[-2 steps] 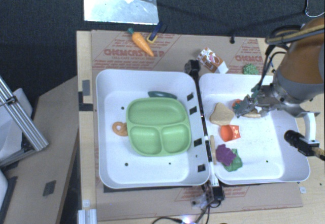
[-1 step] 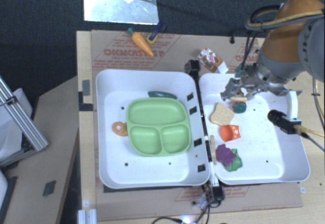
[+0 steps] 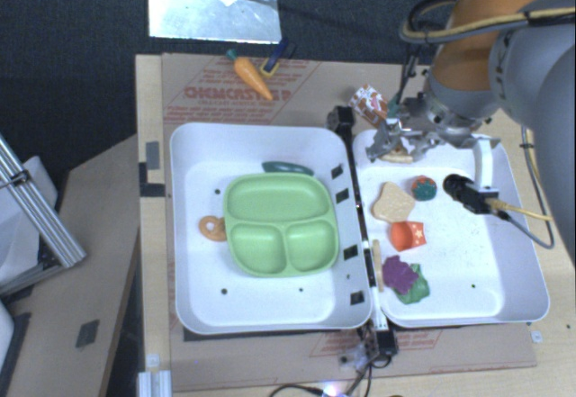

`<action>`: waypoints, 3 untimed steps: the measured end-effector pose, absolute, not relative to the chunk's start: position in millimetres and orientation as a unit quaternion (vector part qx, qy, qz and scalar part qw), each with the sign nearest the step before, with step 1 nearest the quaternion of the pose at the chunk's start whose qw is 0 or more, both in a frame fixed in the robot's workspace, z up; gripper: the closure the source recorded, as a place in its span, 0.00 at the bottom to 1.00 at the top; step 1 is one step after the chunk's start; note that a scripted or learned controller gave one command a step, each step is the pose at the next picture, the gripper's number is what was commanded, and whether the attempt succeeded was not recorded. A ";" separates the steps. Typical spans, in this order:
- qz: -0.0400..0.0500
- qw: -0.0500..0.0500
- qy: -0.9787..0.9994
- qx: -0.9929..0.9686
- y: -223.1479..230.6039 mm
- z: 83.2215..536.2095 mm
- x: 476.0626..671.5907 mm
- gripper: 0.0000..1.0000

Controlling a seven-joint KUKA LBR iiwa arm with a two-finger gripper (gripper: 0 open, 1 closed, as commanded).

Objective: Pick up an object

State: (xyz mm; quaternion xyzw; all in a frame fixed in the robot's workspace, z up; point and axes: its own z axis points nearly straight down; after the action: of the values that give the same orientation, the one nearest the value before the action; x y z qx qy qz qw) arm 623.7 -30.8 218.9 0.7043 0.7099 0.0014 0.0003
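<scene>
Metal of my hand (image 3: 396, 141) sits low over the far left corner of the right bin (image 3: 517, 292), just beside the divider between the two bins. Whether it is released or clenched I cannot tell; the wrist hides that. A small pale object lies right under it, too blurred to name, and nothing is plainly lifted.

Nearest below me in the same bin lies a tan bread slice (image 3: 392, 203), with a teal and red ball (image 3: 424, 187) just beside it. Further down are a small red piece (image 3: 408, 234) and a purple and green cluster (image 3: 404, 278). These are my candidates for the pick. A black tool (image 3: 463, 191) with a yellow lead hangs off my arm over the bin.

Across the divider, the left bin (image 3: 193, 296) holds a green divided plate (image 3: 279, 224), an orange ring (image 3: 212, 228) touching its left edge and a dark green piece (image 3: 288, 167) behind it. A toy carrot (image 3: 252, 77) rests on the counter (image 3: 99, 206) beyond.

Risk, as I judge it: I am tight against the corner, so a descent may strike the bin wall or rim, and a flat object there could slide away instead of seating.
</scene>
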 end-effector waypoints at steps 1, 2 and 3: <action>0.002 0.001 0.710 0.704 4.0 225.6 648.8 1.00; 0.000 0.001 0.708 0.706 -0.6 220.2 644.3 1.00; 0.000 0.001 0.707 0.707 -7.3 215.8 643.9 1.00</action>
State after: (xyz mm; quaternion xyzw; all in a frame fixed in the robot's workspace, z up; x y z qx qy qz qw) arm 643.9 -7.3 215.8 0.7069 0.7073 0.0003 0.0009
